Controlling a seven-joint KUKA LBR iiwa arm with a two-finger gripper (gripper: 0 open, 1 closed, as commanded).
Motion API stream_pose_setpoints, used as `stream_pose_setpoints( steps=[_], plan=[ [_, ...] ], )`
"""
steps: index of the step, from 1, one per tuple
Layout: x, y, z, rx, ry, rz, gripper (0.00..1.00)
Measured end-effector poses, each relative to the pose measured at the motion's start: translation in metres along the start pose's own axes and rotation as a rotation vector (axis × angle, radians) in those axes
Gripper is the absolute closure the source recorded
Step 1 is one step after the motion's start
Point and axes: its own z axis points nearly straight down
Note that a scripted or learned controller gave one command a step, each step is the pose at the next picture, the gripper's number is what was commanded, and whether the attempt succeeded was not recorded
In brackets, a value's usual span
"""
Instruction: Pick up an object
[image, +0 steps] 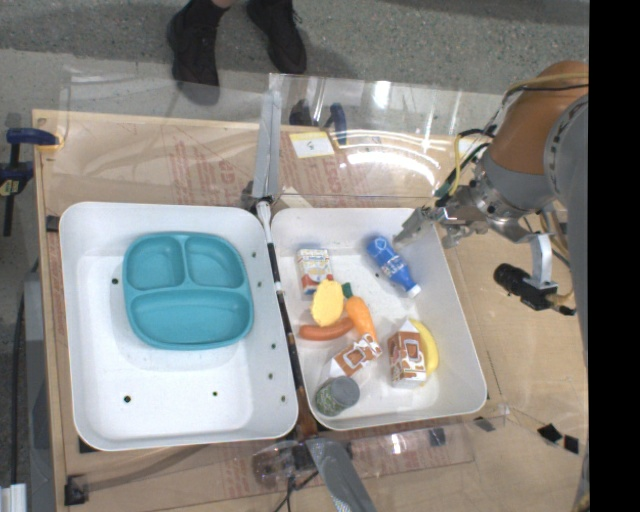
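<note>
The gripper (412, 228) hangs over the upper right part of the right bin (462, 340), just beside the blue bottle (391, 264); whether it is open or closed I cannot tell. Nothing is seen in it. In this bin lie also a lemon (327, 301), a carrot (360, 316) and a banana (429, 345). The left bin (90, 400) holds a teal divided plate (187, 290).

Bright, even overhead light fills the bench, with white glare streaking the clear plastic sheet (390, 150) just behind the right bin (455, 300). Shadows beside that bin stay soft and short. Focus is slightly soft throughout.
</note>
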Motion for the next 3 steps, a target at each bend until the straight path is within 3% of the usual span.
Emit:
stream_pose_setpoints(
  steps=[1,2,3],
  plan=[
    [-0.013,0.025,0.114,0.001,0.0,-0.127,0.0],
    [-0.012,0.027,0.101,-0.002,-0.002,-0.134,1.0],
    [0.027,0.024,0.004,-0.003,-0.001,0.068,1.0]
  ],
)
